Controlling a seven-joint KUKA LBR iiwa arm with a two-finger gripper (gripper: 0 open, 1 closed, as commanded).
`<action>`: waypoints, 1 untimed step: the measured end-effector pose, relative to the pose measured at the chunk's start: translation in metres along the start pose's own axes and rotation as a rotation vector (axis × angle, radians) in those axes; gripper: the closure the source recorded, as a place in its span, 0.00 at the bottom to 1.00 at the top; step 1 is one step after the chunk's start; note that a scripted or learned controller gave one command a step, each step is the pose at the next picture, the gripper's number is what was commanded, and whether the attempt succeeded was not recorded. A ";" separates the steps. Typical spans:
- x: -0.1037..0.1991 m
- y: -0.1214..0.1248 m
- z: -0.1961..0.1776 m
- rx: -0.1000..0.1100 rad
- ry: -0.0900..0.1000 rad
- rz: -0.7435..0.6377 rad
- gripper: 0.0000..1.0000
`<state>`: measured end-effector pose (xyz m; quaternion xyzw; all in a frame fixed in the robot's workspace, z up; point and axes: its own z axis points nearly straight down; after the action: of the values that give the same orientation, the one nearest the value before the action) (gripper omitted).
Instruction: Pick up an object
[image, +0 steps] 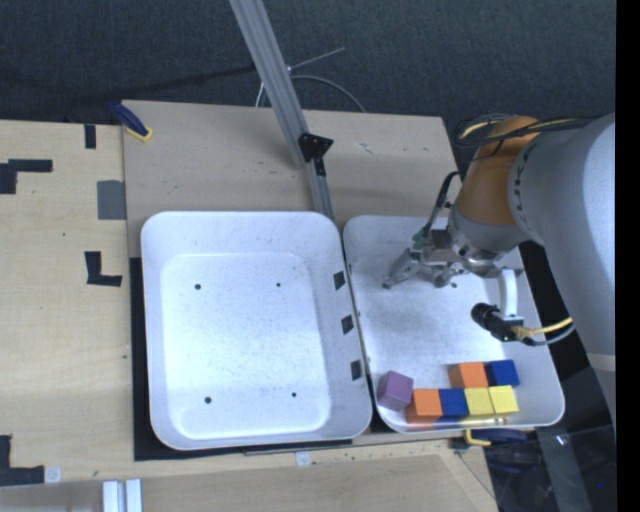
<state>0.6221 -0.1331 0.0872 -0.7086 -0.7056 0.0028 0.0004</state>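
Several small blocks lie along the near edge of the right bin (400, 320): a purple one (396, 388) at the left, then an orange (427, 402), a blue (453, 402) and two yellow (491, 400) in a row. Behind that row sit another orange (467, 376) and another blue (501, 373). My gripper (415, 281) hangs over the far half of the right bin, well behind the blocks. Its fingers (390, 281) are spread open with nothing between them.
The left bin (245, 325) stands beside the right one, their rims meeting near the middle. A slanted metal pole (285, 95) runs from the top of the view down to the bins' far corner. A black cable fitting (490, 318) hangs off the wrist over the right bin.
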 end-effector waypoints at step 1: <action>0.045 0.004 -0.004 -0.002 0.004 -0.009 0.00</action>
<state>0.6265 -0.0881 0.0915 -0.7055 -0.7087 0.0006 0.0012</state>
